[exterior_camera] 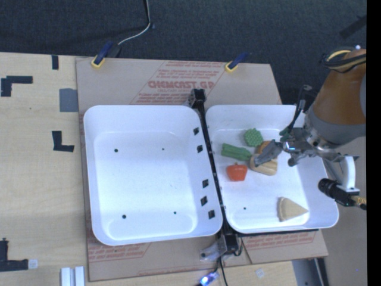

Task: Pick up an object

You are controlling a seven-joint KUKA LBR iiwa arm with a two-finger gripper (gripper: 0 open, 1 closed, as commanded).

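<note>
Over the right white bin [309, 219], my tool [269, 152] crowds the tan bread-like piece [266, 167]; grip state unclear; the red toy tomato [237, 172] could get nudged.

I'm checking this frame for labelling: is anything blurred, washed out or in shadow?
Camera view: lighting even and soft; the white bins bright, their floors nearly featureless; gripper soft-edged against the tan food piece; the red item casts a faint shadow; small details grainy.

Both white bins [143, 171] looked like smooth, slightly glossy plastic, sitting on matt brown cardboard [172, 85] over pale wood [36, 177].
</note>
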